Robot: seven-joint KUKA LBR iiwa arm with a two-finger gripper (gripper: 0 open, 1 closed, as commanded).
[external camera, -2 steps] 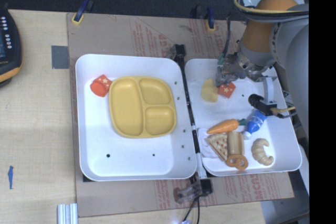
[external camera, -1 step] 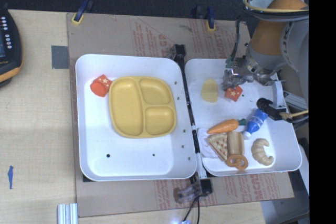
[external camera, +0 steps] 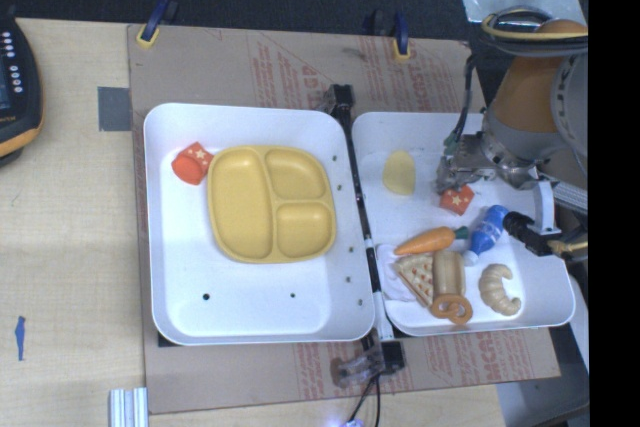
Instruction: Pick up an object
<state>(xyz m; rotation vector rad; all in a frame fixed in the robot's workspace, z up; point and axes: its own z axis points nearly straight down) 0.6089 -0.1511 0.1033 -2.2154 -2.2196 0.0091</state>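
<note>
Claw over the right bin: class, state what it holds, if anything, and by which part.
Cannot be told. The claw sits just above a small red block in the right bin, but no grip on it is visible.

One fixed camera hangs above the counter (external camera: 80,215) (at a moderate distance), looking down at a slant; both white bins (external camera: 250,315) sit mid-frame, the arm (external camera: 530,95) entering right of them.

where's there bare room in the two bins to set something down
Left bin: a wide bare strip along the near edge below the yellow tray, and a narrower one down the left wall under the red block. Right bin: crowded near the carrot, the pastries and the gripper; a small patch lies left of the pale yellow piece.
</note>
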